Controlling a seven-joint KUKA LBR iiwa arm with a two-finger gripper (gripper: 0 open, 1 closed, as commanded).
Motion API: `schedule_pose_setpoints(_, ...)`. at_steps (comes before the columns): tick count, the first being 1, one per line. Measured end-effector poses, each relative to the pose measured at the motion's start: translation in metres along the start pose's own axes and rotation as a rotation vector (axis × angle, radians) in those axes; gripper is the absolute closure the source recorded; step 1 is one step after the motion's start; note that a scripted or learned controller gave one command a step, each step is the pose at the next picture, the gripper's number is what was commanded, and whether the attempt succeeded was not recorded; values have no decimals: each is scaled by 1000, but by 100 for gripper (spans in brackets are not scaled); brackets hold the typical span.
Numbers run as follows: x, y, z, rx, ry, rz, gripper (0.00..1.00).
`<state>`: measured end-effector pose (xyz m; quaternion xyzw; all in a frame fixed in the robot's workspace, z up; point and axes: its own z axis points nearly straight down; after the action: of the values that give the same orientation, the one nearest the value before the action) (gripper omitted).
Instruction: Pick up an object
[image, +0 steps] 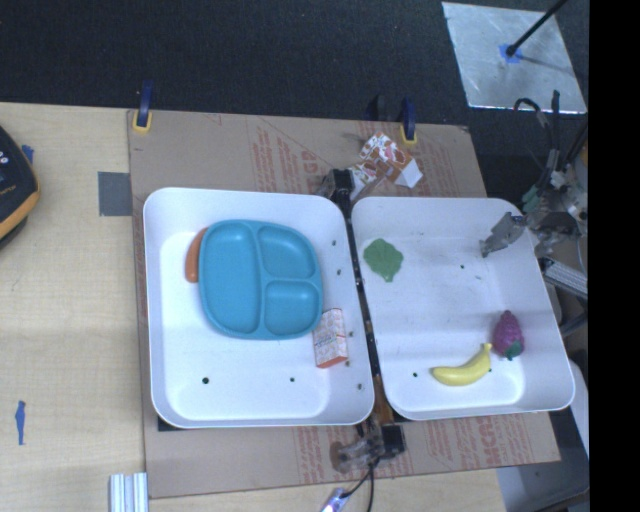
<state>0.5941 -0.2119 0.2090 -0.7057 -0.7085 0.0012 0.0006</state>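
The tool sits at the upper right corner of the right bin, a grey piece reaching in over the rim from the right; nothing shows between its tips, and whether it stands wide or narrow I cannot tell (it is small and blurred against the clutter behind it). The arm behind it is mostly cut off at the right edge.

In the right bin, a green leafy piece lies near the upper left corner, well apart from the tool. Toward the lower right lie a purple fruit and, just beside it to the lower left, a yellow banana; whether the two touch is hard to make out.

The left bin holds a blue divided plate, which covers most of an orange thing showing at its left edge. A small printed packet lies at the plate's lower right corner.

Both bins rest on a brown cardboard sheet on the counter, with a crumpled wrapper above them.
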Motion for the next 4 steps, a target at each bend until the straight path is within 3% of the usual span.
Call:
schedule_pose_setpoints(1, 0, -70, 58, 2, 0, -1, 0)
schedule_pose_setpoints(2, 1, -79, 118, 2, 1, -2, 0)
schedule_pose_setpoints(3, 0, -78, 108, 3, -1, -6, 100)
schedule_pose_setpoints(4, 0, -78, 108, 2, -1, -6, 0)
